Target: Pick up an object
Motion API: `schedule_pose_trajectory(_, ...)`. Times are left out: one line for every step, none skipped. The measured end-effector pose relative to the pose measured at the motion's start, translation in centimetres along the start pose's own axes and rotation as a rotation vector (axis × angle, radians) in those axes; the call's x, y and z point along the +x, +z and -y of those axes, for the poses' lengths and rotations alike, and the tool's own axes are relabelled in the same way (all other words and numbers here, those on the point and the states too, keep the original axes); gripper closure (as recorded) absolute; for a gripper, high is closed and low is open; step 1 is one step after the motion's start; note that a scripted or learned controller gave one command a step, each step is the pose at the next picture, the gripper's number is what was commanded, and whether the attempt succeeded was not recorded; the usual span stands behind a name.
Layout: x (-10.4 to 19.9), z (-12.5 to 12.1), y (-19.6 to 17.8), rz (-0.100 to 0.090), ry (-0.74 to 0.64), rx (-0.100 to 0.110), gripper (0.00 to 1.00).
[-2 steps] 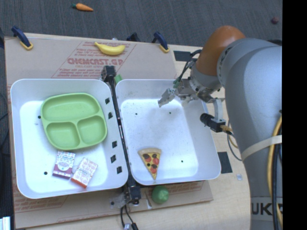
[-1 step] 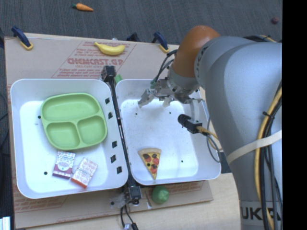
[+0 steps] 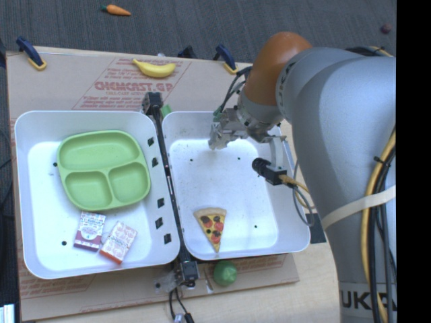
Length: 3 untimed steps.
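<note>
A toy pizza slice (image 3: 212, 227) lies near the front of the right bin (image 3: 269, 237). The left bin (image 3: 27, 200) holds a green divided plate (image 3: 103, 168) and two small snack packets (image 3: 90, 231) (image 3: 118, 241) in front of it. My gripper (image 3: 219, 138) hangs over the back of the right bin, well behind the pizza slice, with nothing visible between its fingers. The orange band (image 3: 279, 58) sits just above the wrist.
A yellow banana (image 3: 155, 66) lies on the cardboard behind the bins. A green ball (image 3: 225, 272) rests in front of the right bin. Blue clamps (image 3: 31, 52) (image 3: 225, 57) hold the board's back edge. A small carrot (image 3: 116, 9) lies on the floor beyond.
</note>
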<state>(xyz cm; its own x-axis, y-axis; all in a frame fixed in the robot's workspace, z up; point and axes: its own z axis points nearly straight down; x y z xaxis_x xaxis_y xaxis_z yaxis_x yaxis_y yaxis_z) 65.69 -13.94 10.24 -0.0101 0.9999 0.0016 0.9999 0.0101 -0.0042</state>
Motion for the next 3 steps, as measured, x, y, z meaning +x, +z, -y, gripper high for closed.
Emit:
schedule_pose_trajectory(8.4, -0.1, -9.1, -0.001, 0.004, -0.006, 1.0)
schedule_pose_trajectory(8.2, 0.0, -9.0, 0.0, 0.005, -0.002, 0.0)
schedule_pose_trajectory(2.6, 0.1, 1.2, 0.002, 0.006, 0.001, 0.0)
